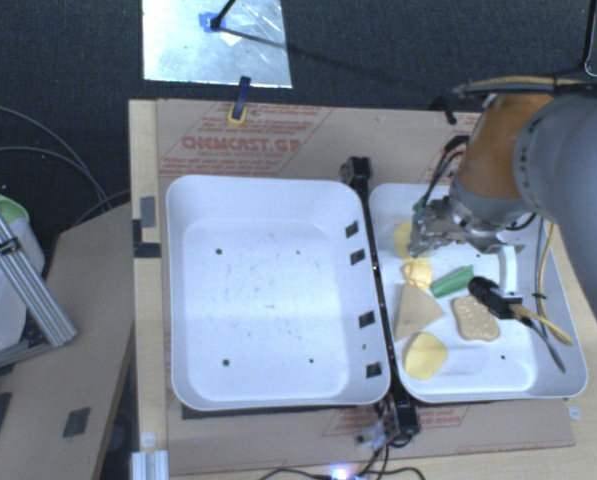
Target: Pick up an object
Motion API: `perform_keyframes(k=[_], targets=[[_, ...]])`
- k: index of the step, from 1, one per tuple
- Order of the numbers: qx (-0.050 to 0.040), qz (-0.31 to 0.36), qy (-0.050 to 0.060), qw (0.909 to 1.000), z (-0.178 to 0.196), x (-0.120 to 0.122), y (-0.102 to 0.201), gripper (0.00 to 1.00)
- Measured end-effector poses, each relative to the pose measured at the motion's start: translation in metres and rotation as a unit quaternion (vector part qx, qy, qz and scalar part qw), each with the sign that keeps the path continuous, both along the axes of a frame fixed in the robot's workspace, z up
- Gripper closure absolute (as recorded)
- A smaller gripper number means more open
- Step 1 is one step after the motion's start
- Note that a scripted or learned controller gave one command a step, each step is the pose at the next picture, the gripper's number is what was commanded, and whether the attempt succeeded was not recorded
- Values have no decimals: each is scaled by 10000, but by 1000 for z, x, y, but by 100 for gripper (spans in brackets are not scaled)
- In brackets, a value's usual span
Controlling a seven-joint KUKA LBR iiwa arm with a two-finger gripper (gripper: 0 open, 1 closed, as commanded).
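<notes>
My gripper (425, 236) is low in the right bin (538, 378), at its upper left part, with the grey and orange arm reaching in from the right. It sits just above a small yellow piece (416, 271) and beside another yellow piece (402, 236) to its left. A green block (451, 282) lies just below and to the right of the gripper. Further down lie a cream wedge (415, 311), a tan cookie-shaped piece (475, 319) and a round yellow piece (425, 356). I see nothing clearly held.
The left bin (193, 203) adjoins the right one along a black divider (373, 278) with clips. Both bins rest on a cardboard sheet (248, 138). A metal frame (18, 278) stands at the far left.
</notes>
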State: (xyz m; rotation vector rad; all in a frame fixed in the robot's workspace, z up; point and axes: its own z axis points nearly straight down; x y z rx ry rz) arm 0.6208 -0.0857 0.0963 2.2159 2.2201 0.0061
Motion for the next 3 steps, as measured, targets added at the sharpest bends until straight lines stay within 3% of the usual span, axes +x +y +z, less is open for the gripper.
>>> perform_keyframes(k=[1,2,3], targets=[[1,-36,46,10000,-12,-52,-59,100],[12,-1,40,10000,-12,-85,-24,100],[12,23,10,10000,93,-135,20,100]])
